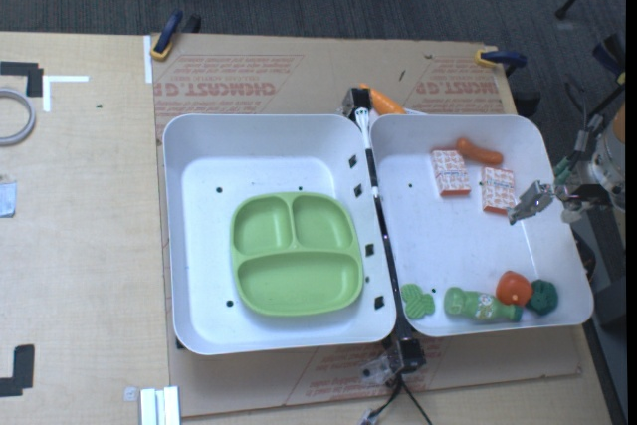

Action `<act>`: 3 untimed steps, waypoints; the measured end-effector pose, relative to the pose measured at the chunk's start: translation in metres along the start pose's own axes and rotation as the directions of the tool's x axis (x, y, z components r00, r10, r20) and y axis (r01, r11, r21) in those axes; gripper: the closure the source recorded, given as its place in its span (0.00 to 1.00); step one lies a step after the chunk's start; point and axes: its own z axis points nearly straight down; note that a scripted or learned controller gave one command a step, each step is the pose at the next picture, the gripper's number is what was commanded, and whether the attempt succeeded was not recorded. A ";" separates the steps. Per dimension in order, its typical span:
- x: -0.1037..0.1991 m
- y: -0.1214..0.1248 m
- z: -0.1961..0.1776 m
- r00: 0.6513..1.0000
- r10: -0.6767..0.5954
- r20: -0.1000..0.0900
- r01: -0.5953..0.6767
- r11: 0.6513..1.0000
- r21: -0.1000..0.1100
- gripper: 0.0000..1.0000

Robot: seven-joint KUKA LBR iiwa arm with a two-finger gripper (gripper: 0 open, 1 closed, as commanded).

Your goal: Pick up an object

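The right bin (428,234) holds several small items. Two orange-and-white packets (451,172) (498,189) lie near its far side, with an orange carrot-like piece (480,152) behind them. Along its near wall sit a flat green leaf piece (416,302), a green bottle-shaped toy (483,306), an orange toy (514,288) and a dark green toy (543,296). My gripper (532,201) hangs over the bin's right rim, just right of the nearer packet and apart from it. Nothing shows in its grasp.
The left bin (199,174) carries a green divided plate (297,254). An orange object (384,102) lies on the cardboard behind the bins' joint. Blue-and-yellow clamps (167,34) (501,59) pin the cardboard's far corners.
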 end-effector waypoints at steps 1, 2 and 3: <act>0.019 0.092 0.094 0.984 0.175 0.000 -0.175 0.984 0.000 0.00; 0.010 0.076 0.111 1.000 -0.005 0.002 0.005 1.000 -0.008 0.00; 0.007 0.077 0.100 1.000 -0.004 0.009 0.004 1.000 -0.013 1.00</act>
